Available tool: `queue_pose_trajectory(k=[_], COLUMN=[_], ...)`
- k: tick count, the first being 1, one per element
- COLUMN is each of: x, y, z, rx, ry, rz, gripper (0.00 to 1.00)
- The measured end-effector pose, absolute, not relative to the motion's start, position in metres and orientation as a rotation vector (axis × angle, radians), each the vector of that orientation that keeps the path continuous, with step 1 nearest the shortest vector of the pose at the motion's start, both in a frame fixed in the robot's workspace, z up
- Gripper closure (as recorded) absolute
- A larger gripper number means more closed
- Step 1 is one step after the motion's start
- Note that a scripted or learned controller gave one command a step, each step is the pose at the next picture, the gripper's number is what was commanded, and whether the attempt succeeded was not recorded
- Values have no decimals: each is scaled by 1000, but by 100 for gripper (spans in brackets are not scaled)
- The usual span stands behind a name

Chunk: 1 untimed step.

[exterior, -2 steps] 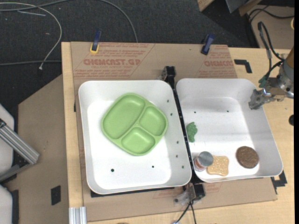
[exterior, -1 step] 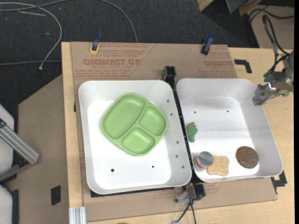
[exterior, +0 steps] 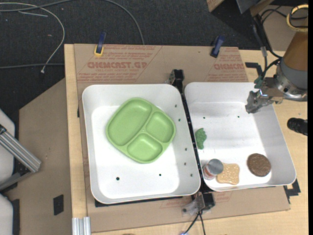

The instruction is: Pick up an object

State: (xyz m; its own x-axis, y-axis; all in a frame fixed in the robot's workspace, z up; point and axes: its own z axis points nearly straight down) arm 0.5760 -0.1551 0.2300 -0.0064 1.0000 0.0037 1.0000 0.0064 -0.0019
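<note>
Four objects in right bin (exterior: 274, 131) near front edge, well apart from gripper (exterior: 254, 103); finger state unclear.

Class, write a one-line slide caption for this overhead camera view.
Gripper over right bin, away from cookie; green plate in left bin.

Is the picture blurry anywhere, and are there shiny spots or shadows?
Camera view: mostly sharp; the green plate looks crisp with a soft shadow beside it; the white bins are bright but not glaring; the gripper is a little blurry and casts a faint shadow.
</note>
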Motion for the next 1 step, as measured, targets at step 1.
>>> queue_pose_trajectory(k=[1], x=[568], y=[-102], z=[219], rx=[-2212], ry=[-2224], rz=[0], gripper=[100])
